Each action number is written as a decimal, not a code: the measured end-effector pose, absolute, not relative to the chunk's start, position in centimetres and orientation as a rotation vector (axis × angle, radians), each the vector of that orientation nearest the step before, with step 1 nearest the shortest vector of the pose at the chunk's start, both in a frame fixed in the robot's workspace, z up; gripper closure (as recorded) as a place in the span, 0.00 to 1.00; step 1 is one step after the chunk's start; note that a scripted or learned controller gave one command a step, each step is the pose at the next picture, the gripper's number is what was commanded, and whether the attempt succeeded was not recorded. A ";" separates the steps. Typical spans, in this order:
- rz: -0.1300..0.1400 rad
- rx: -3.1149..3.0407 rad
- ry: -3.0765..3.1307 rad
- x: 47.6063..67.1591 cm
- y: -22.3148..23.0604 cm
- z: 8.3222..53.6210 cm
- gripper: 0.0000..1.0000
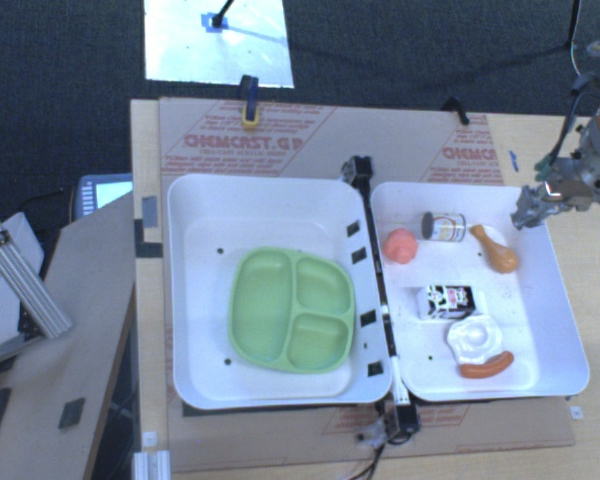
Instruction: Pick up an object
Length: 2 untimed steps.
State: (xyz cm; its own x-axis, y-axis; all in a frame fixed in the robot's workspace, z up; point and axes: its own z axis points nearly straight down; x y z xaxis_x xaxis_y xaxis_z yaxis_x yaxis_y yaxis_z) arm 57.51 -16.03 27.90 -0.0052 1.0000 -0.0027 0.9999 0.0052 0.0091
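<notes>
Hand [532, 211] above right bin [565, 298] — top edge.

I'm seeing five pickable items lying in the right bin [560, 268]: a small can [444, 227] on its side at the far end, a pink ball [401, 246] just left of it, a toy drumstick [495, 248] right of it, a black-and-white carton [448, 301] mid-bin, and a fried egg [474, 338] touching a sausage [486, 366] nearest me.
</notes>
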 end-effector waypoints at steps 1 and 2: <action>0.003 2.212 2.233 56.0 -10.1 26.5 1.00; 0.004 2.211 2.232 54.7 -5.1 26.7 1.00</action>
